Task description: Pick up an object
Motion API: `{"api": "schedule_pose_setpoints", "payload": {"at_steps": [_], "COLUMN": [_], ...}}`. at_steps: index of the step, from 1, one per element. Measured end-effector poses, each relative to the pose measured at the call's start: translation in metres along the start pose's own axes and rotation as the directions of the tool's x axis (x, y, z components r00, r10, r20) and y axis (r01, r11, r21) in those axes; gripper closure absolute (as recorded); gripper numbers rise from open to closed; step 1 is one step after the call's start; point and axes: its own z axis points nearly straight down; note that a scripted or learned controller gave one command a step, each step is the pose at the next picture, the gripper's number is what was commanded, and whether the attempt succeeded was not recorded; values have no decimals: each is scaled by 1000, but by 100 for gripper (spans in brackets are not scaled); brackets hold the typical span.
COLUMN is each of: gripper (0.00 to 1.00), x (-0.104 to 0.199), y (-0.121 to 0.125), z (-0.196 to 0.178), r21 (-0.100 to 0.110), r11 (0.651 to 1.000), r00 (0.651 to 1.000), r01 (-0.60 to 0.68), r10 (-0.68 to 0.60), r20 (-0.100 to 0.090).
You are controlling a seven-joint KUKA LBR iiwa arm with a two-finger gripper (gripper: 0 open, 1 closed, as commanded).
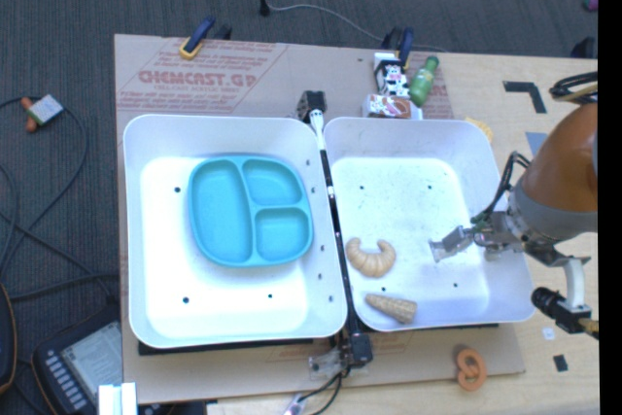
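Hand (449,246) hovers low over right bin (408,143), nothing between its fingers; open or shut: cannot tell. Croissant (371,256) lies just left of it, cone (392,307) near front wall; likely targets.

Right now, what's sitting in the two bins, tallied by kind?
Blue divided plate, in the left bin: 1
Croissant, in the right bin: 1
Cone-shaped pastry, in the right bin: 1
Total: 3
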Motion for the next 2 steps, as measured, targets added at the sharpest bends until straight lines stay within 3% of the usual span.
{"api": "schedule_pose_setpoints", "payload": {"at_steps": [1, 2], "gripper": [100, 100], "x": [1, 80], "y": [1, 48], "z": [-9, -88], "r21": [-1, -4], "r11": [1000, 1000], "r00": [1000, 1000], "r01": [2, 5], "r10": [-2, -5], "r20": [-2, -1]}}
